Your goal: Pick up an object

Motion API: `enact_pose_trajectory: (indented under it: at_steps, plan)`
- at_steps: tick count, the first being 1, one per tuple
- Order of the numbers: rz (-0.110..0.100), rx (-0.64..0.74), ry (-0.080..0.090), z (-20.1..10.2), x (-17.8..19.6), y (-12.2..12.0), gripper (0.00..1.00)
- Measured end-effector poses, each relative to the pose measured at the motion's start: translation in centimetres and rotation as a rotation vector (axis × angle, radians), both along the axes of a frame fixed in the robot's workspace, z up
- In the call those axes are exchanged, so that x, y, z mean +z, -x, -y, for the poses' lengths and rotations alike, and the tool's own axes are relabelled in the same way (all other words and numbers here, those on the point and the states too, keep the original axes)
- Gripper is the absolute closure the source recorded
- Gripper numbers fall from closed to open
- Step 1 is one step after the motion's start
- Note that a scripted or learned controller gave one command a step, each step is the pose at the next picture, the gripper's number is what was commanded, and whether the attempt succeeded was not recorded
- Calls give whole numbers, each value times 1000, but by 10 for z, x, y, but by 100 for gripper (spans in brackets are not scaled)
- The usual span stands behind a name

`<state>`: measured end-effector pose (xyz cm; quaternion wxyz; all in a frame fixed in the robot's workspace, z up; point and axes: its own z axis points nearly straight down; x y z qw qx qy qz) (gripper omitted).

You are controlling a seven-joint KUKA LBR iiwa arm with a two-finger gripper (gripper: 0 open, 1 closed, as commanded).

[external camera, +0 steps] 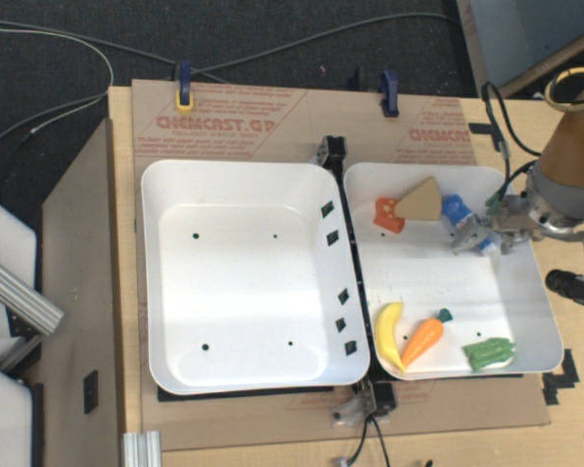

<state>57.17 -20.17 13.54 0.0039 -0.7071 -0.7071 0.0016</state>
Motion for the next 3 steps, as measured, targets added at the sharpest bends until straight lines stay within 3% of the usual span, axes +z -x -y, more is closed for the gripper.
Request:
enact_pose_trajectory:
  at_steps: [1, 2, 3]
  plan:
    - [2, 0, 0, -1, -53, 1, 0]
    - [7, 0, 2, -1, -39, -1, 100]
    - [15, 2, 5, -1, 26, -3, 100]
